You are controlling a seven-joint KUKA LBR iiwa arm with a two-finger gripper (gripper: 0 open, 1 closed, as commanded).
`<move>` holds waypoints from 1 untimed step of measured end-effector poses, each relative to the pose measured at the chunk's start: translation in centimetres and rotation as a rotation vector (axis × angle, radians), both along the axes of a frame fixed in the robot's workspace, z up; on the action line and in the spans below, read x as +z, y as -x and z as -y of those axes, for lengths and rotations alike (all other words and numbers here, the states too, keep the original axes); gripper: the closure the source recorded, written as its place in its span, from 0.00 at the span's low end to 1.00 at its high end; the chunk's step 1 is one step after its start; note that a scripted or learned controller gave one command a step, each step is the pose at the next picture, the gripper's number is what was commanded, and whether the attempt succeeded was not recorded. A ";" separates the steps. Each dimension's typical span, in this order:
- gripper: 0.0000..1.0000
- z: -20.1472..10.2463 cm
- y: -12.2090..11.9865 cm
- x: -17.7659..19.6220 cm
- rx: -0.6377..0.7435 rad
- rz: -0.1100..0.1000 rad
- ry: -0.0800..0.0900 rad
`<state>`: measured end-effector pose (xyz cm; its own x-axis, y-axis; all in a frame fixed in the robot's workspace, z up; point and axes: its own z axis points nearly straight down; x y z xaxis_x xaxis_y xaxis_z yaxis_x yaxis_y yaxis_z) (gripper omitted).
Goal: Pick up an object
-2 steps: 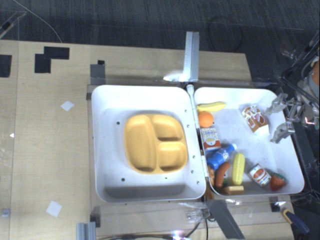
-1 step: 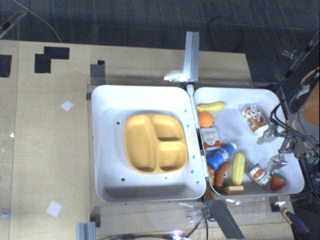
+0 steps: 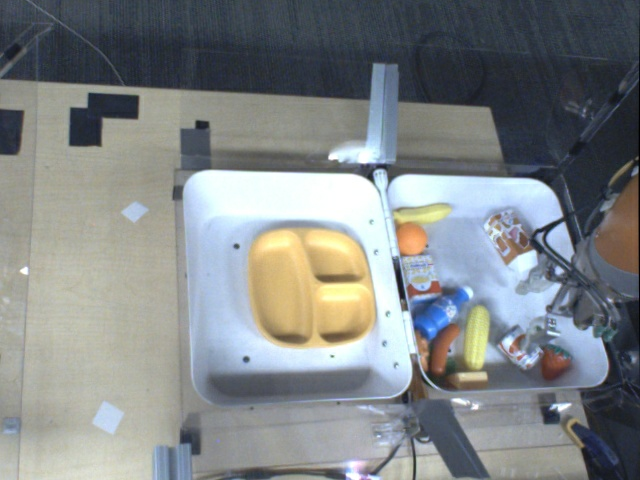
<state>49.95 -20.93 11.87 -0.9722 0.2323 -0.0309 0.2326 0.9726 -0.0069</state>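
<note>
No legible txt on pkgs (image 3: pixel 421 276) or elsewhere.

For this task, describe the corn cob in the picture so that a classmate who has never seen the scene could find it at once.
Start at the right-hand white bin, the one crowded with toy food. Along its near edge, the corn cob stands lengthwise, right of the blue bottle and a red-orange sausage. Unlike the smooth, curved banana at the far edge, it is straight, stubby and pale yellow.
</note>
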 end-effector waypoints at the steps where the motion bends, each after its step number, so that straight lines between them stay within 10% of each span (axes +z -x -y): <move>1: 0.00 0.5 -0.6 -0.3 0.140 0.029 0.019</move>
